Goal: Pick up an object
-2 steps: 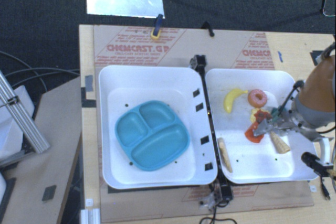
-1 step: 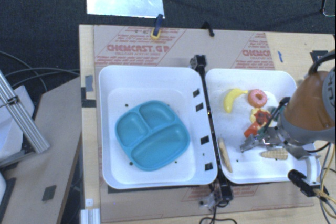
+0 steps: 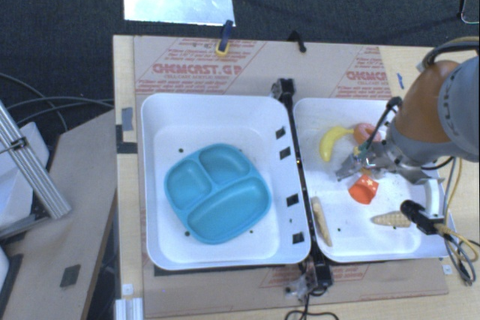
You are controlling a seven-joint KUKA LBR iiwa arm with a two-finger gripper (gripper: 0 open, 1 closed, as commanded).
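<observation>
Overhead, two glossy white plastic bins are seen side by side on a counter. A smooth blue divided plate lies in the left bin. In the right bin, the metal pincer is lowered between a curved yellow banana and an orange cone-shaped piece; its opening cannot be told. A ridged tan cone lies nearby.
</observation>
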